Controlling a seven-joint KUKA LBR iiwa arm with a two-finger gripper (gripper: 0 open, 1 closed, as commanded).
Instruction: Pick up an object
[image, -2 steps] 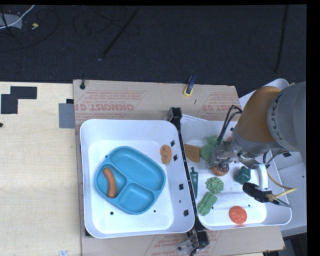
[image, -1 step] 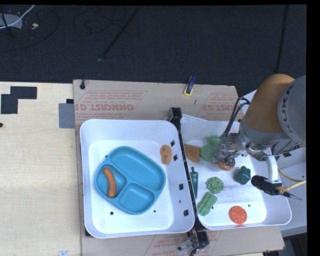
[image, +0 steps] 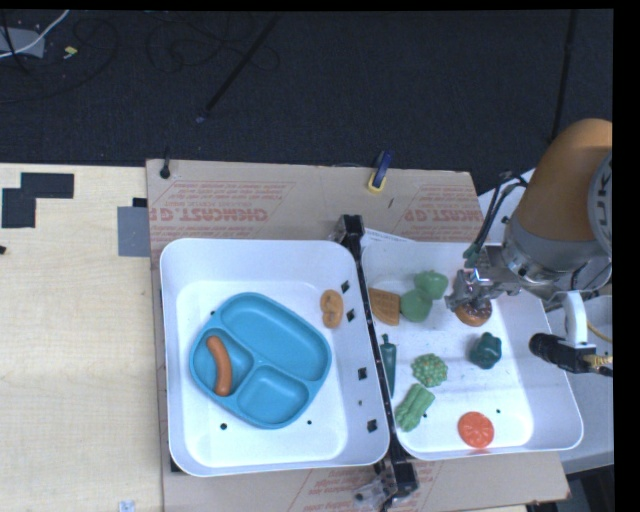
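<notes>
My gripper (image: 472, 288) hangs over the upper right part of the right bin (image: 545, 400). It sits directly above a small round brown object (image: 474, 315), touching it or nearly so. I cannot tell whether that object is held. Just left of the gripper lie two light green pieces (image: 424, 295) and an orange-brown chunk (image: 385, 305). Below it is a dark green pepper (image: 486, 350).
The right bin also holds a broccoli floret (image: 430, 370), a green pickle (image: 413, 407), a red tomato (image: 476, 429) and a dark green chili (image: 388, 355). In the left bin (image: 180, 270), a blue divided plate (image: 285, 350) carries a sausage (image: 220, 364). A tan piece (image: 331, 307) lies near the divider.
</notes>
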